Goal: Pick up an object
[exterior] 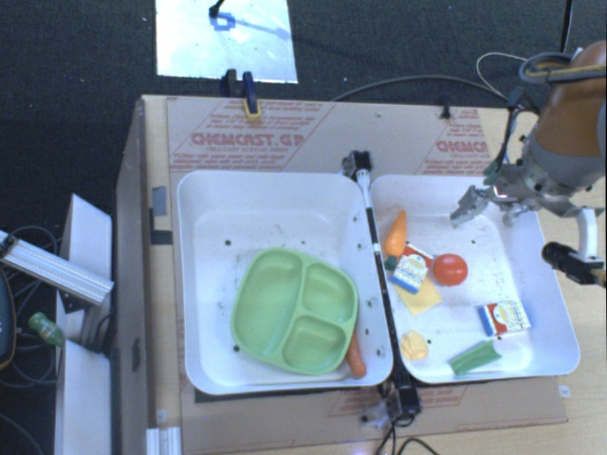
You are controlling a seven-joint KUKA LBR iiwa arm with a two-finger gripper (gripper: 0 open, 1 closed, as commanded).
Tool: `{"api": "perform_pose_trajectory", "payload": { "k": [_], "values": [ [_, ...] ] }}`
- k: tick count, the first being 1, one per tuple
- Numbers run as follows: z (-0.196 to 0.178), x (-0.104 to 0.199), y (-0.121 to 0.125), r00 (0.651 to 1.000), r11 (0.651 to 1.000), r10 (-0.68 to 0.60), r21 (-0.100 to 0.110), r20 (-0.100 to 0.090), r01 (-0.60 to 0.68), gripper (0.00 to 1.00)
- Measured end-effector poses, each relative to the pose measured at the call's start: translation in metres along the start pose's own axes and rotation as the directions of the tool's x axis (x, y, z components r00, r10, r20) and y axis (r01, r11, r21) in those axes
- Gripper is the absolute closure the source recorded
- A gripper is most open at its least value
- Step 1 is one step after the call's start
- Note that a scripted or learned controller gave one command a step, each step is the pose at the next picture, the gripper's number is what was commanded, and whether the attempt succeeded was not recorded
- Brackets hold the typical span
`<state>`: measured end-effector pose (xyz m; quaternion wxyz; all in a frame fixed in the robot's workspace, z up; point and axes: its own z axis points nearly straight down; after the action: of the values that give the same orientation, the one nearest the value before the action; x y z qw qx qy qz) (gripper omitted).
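The right bin (541, 254) holds several small items: an orange carrot (395, 232), a red tomato (450, 269), a blue-and-white carton (410, 273) on a yellow cheese slice (424, 298), a red-and-blue carton (503, 318), a green piece (473, 356) and a small yellow piece (413, 345). My gripper (487, 210) hangs over the back of this bin, up and to the right of the tomato. Its fingers are spread open with nothing between them.
The left bin (218, 207) holds a green divided plate (296, 309) and an orange carrot-like piece (355, 356) against its right wall. A black ridge (372, 226) separates the bins. The arm's body (569, 112) fills the upper right.
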<state>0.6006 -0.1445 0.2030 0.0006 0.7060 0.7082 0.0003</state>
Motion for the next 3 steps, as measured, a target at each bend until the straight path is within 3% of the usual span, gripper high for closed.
{"api": "perform_pose_trajectory", "payload": {
  "k": [1,2,3],
  "values": [
    [0.119,0.003,0.011,1.000,1.000,0.000,0.000,0.000,0.000,0.00],
    [0.116,0.056,0.059,1.000,1.000,0.001,-0.002,0.007,-0.001,0.00],
    [0.106,0.058,0.060,1.000,1.000,-0.003,-0.005,0.002,0.003,1.00]
  ]
}}
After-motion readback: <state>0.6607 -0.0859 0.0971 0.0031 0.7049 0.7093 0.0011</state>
